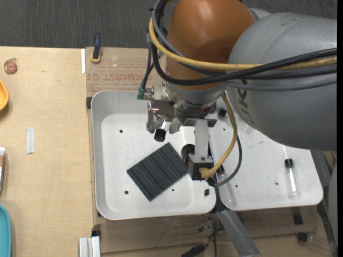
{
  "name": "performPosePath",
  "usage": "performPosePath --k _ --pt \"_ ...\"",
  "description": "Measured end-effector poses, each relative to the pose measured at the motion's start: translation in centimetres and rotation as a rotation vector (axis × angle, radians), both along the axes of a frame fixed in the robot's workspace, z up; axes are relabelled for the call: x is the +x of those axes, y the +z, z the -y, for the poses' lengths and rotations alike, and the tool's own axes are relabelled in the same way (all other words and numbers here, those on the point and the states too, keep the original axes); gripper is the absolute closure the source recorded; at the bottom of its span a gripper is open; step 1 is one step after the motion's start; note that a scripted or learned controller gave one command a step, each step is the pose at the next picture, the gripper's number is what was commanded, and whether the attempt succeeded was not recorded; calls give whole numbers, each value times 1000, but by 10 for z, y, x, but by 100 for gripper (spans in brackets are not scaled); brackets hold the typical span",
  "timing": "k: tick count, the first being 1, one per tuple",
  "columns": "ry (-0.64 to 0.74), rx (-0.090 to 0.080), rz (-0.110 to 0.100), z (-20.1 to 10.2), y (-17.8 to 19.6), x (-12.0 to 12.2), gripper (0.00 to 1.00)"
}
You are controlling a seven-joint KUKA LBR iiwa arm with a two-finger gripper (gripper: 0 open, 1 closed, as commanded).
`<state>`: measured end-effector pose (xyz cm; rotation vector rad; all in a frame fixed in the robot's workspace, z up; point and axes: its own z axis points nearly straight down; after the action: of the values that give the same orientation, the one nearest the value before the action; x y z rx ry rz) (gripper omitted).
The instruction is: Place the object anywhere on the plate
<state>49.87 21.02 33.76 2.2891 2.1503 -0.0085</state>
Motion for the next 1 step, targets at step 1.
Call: performPosePath --k 1 --pt "145 1 0 32 -16 52 100"
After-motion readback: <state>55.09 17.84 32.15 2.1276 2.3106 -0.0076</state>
